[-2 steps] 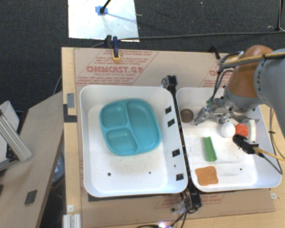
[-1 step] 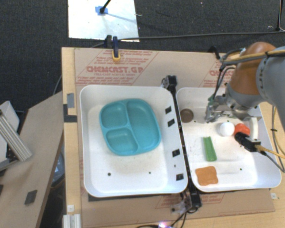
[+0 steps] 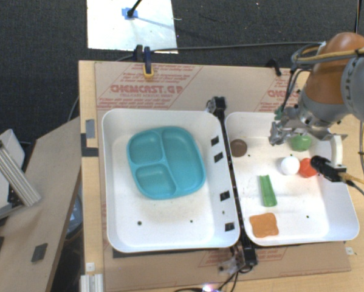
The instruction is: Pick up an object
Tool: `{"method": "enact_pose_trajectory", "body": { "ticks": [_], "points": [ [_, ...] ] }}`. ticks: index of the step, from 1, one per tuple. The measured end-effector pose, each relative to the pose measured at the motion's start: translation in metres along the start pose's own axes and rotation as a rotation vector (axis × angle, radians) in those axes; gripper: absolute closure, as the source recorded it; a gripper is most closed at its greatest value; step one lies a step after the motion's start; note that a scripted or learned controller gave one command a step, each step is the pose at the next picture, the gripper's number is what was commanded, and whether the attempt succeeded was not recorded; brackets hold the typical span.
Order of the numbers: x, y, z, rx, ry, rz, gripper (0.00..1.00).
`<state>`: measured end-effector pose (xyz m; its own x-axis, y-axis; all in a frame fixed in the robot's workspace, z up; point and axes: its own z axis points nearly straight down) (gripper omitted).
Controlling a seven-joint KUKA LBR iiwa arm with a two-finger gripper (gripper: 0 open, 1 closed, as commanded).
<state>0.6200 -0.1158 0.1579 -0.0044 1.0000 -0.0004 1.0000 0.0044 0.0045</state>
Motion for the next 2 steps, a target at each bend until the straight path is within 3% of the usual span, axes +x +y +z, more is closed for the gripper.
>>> {"method": "enact_pose_trajectory", "body": {
  "ticks": [1,2],
  "points": [
    [0.01,-0.001,-0.05,0.002,0.001,-0.002,1.0],
    [0.01,0.0,-0.064,0.002,0.001,-0.001,1.0]
  ]
}}
